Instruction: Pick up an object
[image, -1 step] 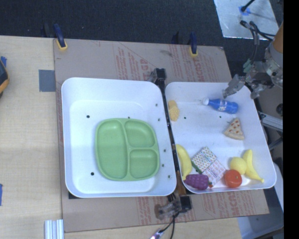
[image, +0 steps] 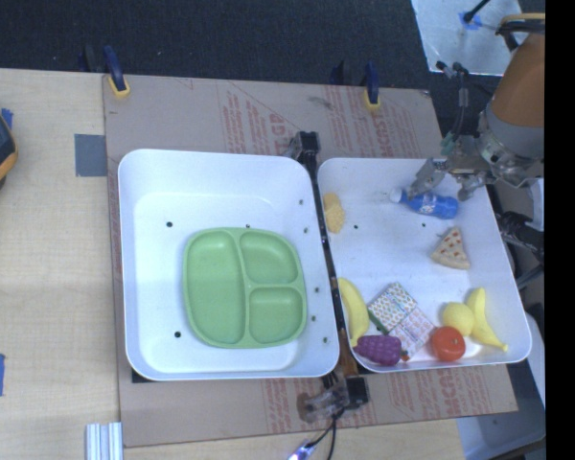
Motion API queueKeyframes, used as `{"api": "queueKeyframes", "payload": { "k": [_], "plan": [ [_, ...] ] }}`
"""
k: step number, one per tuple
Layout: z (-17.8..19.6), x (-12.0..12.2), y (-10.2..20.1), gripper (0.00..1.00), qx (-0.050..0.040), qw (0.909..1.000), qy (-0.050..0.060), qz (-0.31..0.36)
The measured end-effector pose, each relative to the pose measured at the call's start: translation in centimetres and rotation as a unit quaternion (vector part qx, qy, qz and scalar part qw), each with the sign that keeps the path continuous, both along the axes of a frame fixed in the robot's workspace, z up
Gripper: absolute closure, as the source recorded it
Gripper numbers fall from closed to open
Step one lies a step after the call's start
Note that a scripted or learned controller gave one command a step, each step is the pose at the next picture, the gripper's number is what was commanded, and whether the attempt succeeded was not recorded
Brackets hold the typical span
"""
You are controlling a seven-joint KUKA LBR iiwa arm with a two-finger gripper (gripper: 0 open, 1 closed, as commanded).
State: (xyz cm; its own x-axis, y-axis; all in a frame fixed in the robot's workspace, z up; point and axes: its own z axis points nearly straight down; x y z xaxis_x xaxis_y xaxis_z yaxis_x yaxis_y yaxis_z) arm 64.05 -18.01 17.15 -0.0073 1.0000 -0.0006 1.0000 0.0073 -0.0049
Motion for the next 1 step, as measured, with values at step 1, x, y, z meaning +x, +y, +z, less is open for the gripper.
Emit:
{"api": "queueKeyframes", "payload": {
  "k": [1],
  "plan": [
    [-5.65,-0.22,0.24,0.00,-0.0002,1.0000,0.000,0.000]
  ]
}}
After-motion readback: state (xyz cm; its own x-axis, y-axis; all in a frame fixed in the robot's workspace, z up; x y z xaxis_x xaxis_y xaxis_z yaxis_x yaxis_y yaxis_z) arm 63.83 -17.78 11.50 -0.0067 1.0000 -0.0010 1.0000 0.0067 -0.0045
